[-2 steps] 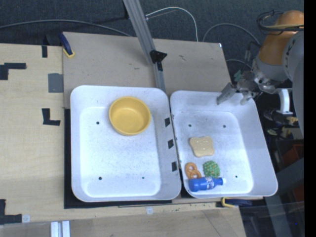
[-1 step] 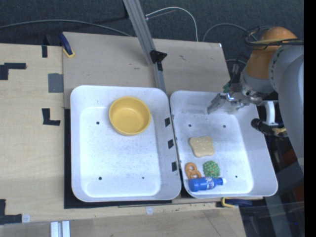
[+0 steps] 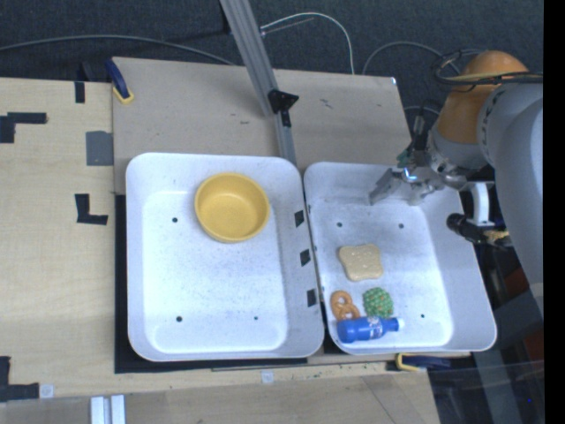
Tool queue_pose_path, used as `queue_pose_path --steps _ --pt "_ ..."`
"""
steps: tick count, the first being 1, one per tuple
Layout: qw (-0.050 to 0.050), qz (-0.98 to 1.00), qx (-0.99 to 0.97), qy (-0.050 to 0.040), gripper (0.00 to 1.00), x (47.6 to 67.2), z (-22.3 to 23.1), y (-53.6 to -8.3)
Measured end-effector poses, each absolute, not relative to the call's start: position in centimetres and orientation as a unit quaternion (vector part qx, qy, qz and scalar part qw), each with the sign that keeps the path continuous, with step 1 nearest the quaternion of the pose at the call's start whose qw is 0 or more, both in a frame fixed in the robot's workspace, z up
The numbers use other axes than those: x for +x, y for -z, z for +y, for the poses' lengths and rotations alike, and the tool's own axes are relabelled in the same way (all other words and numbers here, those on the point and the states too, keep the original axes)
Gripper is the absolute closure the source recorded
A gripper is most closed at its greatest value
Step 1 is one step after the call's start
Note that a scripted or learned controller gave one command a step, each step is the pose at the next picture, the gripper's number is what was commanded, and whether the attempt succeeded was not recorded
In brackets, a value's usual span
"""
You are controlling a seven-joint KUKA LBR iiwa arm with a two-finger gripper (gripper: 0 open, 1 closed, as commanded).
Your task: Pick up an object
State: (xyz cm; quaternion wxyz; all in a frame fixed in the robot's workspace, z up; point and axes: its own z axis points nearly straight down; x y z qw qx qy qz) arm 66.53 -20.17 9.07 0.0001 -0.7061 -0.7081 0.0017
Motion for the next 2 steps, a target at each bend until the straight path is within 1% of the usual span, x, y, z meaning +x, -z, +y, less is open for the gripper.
queue_pose_path --steps 1,2 --pt "0.000 -0.709 -0.705 -0.0019 1.00 66.5 -20.1 -10.0" --pt "0.000 -0.708 -0.706 -0.0005 1.00 66.7 -19.1 -15.5"
